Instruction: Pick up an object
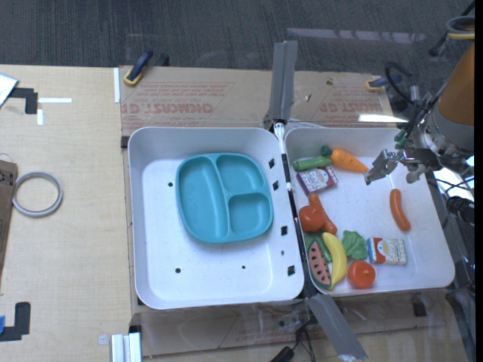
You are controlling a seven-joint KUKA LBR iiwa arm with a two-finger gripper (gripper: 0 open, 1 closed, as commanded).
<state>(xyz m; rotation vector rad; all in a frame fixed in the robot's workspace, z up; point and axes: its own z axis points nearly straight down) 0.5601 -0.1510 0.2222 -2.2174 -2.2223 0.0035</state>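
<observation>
My gripper hangs open over the upper right part of the right bin, with nothing between its fingers. Just left of it lies a carrot. An orange sausage lies on the bin floor below it, apart from the fingertips. Further left are a green vegetable and a dark red snack packet. Toward the front lie a red pepper, a banana, a watermelon slice, a leafy green, a tomato and a small carton.
The left bin holds a teal divided plate. A raised divider stands between the bins at the back. A tape roll lies on the bench at far left. Cables hang at the right edge.
</observation>
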